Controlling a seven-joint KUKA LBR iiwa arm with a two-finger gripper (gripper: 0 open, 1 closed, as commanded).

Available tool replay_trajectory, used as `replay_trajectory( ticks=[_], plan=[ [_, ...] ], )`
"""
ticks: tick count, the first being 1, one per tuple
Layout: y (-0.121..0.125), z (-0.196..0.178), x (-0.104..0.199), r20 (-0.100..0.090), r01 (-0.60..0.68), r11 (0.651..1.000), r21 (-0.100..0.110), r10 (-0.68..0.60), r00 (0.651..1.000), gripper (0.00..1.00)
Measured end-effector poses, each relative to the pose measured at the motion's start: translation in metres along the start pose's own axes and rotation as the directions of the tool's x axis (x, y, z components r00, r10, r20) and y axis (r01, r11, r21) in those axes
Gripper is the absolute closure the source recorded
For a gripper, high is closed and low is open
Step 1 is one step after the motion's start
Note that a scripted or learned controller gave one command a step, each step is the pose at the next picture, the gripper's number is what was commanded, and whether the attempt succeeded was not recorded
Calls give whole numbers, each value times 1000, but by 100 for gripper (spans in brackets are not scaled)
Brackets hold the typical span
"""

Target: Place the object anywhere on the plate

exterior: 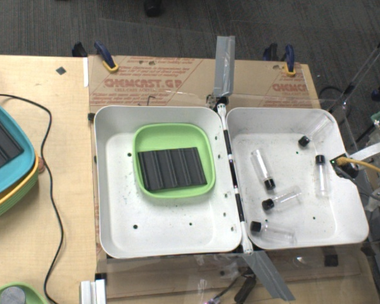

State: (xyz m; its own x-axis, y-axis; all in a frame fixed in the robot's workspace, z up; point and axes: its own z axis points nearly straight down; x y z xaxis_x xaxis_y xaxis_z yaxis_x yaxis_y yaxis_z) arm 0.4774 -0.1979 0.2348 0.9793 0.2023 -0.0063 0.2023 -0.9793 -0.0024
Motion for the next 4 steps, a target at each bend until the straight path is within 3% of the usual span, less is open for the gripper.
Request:
replay_trajectory(
  ticks=[1,2,4],
  plan=[
    [-49,10,10,-1,-3,1000,0,3,1000,0],
    [-72,10,15,-1,-2,1000,-1,2,1000,0],
    [-8,-13,1,-1,-6,1000,-1,6,1000,0]
  ],
)
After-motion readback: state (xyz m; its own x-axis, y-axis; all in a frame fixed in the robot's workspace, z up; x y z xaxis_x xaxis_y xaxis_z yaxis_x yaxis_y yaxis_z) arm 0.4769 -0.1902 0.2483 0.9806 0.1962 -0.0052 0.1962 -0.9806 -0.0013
